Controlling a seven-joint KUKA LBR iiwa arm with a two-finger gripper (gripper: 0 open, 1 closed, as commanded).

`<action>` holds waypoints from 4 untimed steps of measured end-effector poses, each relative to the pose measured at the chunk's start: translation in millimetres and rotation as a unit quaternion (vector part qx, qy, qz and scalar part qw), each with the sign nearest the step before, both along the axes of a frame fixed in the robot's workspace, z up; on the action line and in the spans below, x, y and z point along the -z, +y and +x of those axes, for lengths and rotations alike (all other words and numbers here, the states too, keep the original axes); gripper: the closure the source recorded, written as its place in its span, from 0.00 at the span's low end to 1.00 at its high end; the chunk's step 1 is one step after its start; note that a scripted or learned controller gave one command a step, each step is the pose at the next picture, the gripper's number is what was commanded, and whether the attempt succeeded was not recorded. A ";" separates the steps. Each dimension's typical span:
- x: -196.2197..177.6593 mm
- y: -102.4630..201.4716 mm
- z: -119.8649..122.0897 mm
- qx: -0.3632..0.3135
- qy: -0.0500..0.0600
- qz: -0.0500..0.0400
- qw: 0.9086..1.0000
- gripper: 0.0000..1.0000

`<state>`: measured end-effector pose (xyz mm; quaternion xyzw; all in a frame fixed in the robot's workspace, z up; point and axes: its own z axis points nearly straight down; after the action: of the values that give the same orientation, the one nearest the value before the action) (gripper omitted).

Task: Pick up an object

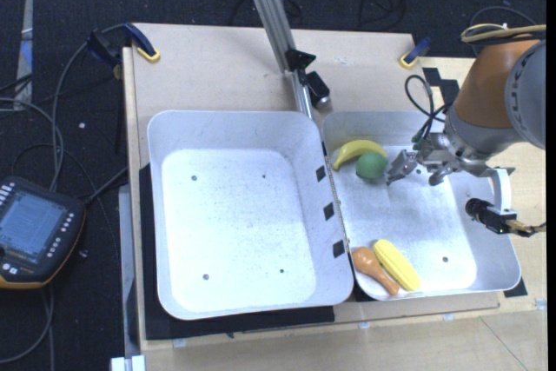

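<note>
Gripper [415, 166] hangs right of centre in the frame, over the right bin [486, 274]; whether it is spread I cannot tell. Just left of it lies a green ball [371, 165], touching a banana [352, 151]. Likely light, smooth, prone to roll; pinch across its middle.

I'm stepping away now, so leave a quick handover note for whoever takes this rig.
Gripper: over the right bin, beside the green ball, nothing seen between its fingers.
Things: banana and green ball touching at the bin's far left; corn and an orange piece at its near edge. Left bin alongside.
Done: nothing picked yet.
Left: grasp one object, probably the ball as the nearest, and lift it.
</note>
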<state>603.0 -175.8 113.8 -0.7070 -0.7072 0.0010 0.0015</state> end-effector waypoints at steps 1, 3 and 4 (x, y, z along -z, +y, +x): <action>-12.5 -0.5 1.0 0.000 -0.002 -0.001 1.000 1.00; -116.3 8.5 2.6 0.000 -0.004 -0.001 1.000 1.00; -107.2 58.2 0.7 -0.002 -0.001 0.000 1.000 1.00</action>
<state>603.7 -117.6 221.0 -0.7058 -0.7084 0.0000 0.0006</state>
